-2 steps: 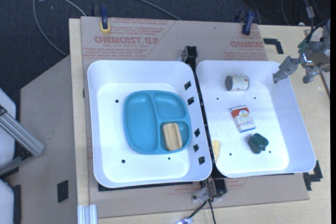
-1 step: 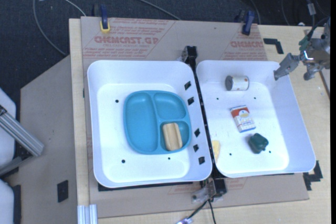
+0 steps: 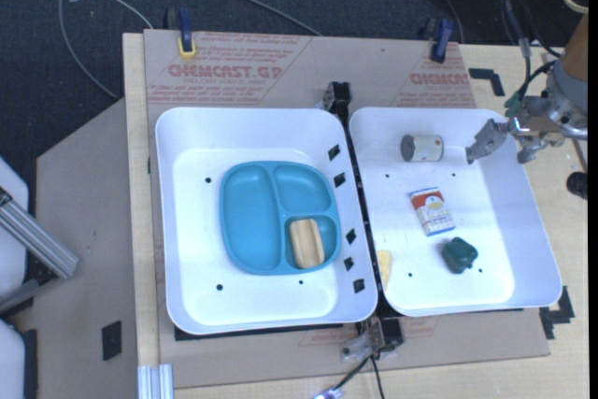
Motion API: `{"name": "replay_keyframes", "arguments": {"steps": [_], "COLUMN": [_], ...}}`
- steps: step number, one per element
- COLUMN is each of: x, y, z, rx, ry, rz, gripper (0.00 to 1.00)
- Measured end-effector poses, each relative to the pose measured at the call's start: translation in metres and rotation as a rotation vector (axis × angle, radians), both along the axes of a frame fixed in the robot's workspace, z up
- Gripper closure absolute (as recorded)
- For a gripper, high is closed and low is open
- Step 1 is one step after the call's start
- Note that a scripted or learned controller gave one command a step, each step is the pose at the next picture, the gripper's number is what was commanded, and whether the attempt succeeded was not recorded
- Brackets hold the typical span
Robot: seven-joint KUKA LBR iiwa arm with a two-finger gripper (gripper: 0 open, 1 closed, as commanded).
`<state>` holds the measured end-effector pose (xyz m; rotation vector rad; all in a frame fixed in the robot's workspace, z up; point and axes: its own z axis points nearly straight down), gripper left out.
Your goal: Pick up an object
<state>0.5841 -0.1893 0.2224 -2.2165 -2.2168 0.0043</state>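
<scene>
1. Grey cylinder (image 3: 422, 148): lies on its side near the far wall of the right bin (image 3: 523, 201), loose and apart from the other items. It is the piece closest to the gripper, so judged the likeliest pick.
2. Small red-and-white box (image 3: 432, 210): flat on the right bin's floor, near the middle, well clear of the walls; open on all sides for a grasp from above.
3. Dark green lump (image 3: 460, 254): near the bin's front, just beside the box but not touching it.
4. Yellow piece (image 3: 384, 265): against the right bin's left wall; the wall would likely hinder a grasp.
5. Gripper (image 3: 488, 143): hangs over the far right part of the right bin, beside the cylinder. Whether the jaws are apart or closed cannot be told; nothing is seen held.
6. Blue divided plate (image 3: 271, 210): sits in the left bin (image 3: 187, 201), carrying a tan block (image 3: 306, 241) in its small front compartment.
7. Table (image 3: 140, 201): bears both bins side by side.
</scene>
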Motion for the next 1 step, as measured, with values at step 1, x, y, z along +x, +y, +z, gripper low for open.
{"name": "replay_keyframes", "arguments": {"steps": [1], "x": [0.0012], "y": [-0.0063], "z": [-0.0452], "rx": [-0.001], "ry": [-0.001], "rz": [0.000], "gripper": [0.00]}}
